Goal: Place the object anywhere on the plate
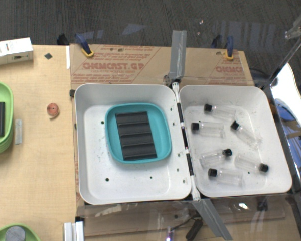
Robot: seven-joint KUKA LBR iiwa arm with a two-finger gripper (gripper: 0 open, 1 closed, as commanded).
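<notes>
Where vials (pixel 226 154) lie, teal plate (pixel 138 132) sits beside.

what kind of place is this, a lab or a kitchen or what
Most likely a robotics lab or test bench: two white bins clamped side by side on cardboard, a teal plate in the left one, and clear black-capped vials scattered in the right.

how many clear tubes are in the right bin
6, all in the right bin: top, left, upper right, centre, lower right, bottom.
</notes>
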